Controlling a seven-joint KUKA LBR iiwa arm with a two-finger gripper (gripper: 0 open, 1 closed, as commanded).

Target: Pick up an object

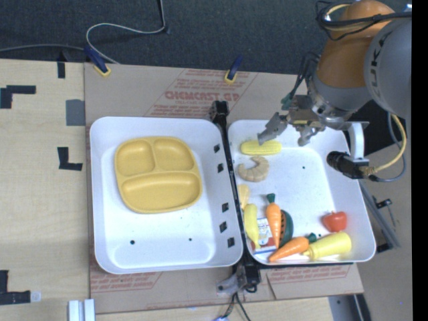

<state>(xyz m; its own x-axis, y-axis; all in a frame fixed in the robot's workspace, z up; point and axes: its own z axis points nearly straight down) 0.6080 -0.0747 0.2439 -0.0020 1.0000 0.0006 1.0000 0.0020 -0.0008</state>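
Note:
My gripper (pixel 289 132) hangs open over the back of the right bin (pixel 348 192), with nothing between its fingers. Its left fingertip is just above a yellow corn cob (pixel 261 148) lying near the bin's back left. A pale beige croissant-like piece (pixel 254 170) lies just in front of the corn. Along the bin's front are a banana (pixel 249 221), two carrots (pixel 273 217) (pixel 290 248), a dark green item (pixel 286 225), a red tomato (pixel 334 220) and a yellow bottle-like toy (pixel 330 245).
The left bin (pixel 107 199) holds a yellow divided plate (pixel 158 173). A black clamp (pixel 219 110) sits at the back between the bins. Blue and yellow clips (pixel 99 61) (pixel 234 69) pin the cardboard underlay. A black cable fitting (pixel 342 162) overhangs the right bin's right side.

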